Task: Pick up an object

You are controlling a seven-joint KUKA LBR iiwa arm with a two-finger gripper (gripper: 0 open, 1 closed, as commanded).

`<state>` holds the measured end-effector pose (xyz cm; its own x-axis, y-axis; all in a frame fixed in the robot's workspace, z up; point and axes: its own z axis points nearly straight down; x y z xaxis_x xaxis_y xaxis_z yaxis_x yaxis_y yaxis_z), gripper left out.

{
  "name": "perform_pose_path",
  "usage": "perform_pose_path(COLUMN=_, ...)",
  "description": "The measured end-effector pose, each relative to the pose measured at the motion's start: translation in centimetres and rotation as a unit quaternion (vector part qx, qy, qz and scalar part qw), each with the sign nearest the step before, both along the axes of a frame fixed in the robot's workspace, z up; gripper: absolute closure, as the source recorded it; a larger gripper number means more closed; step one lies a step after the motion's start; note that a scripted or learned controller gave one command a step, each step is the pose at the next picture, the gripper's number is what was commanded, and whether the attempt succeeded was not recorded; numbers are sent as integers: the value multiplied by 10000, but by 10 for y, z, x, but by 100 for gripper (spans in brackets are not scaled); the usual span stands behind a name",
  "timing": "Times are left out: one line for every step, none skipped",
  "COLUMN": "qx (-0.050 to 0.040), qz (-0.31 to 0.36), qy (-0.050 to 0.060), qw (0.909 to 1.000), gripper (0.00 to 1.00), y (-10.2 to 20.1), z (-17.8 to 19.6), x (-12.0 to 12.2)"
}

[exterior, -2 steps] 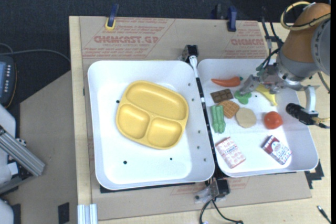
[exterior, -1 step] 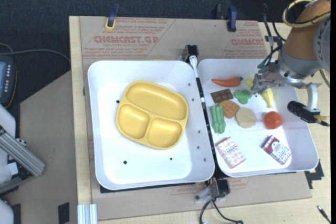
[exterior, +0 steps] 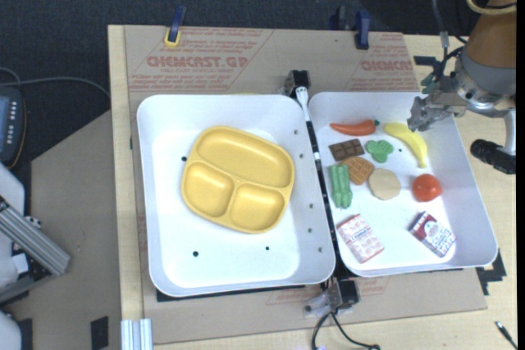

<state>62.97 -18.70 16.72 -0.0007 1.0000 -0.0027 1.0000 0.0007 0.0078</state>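
The right bin (exterior: pixel 480 205) holds several toy foods. A yellow banana (exterior: pixel 412 143) lies near its back right, with a red pepper (exterior: pixel 353 127) to its left. Close by are a green broccoli piece (exterior: pixel 379 149), a brown chocolate square (exterior: pixel 345 149) and a tan waffle (exterior: pixel 359 169). Further forward lie a green pickle (exterior: pixel 340 185), a beige round piece (exterior: pixel 384 184) and a red tomato (exterior: pixel 426 188). My gripper (exterior: pixel 423 115) hangs at the bin's back right, just above the banana's far end, and nothing is seen held in it.
A yellow divided plate (exterior: pixel 238 178) lies in the left bin (exterior: pixel 164 242). Two red-and-white packets (exterior: pixel 359 237) (exterior: pixel 431 233) lie at the right bin's front. The arm's grey and orange wrist (exterior: pixel 492 53) reaches in over the bin's back right corner.
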Motion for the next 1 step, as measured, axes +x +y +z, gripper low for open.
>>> perform_pose_path(qx=-2, qz=1, qy=-5, qw=10000, gripper=100, y=-1, z=55, x=2)
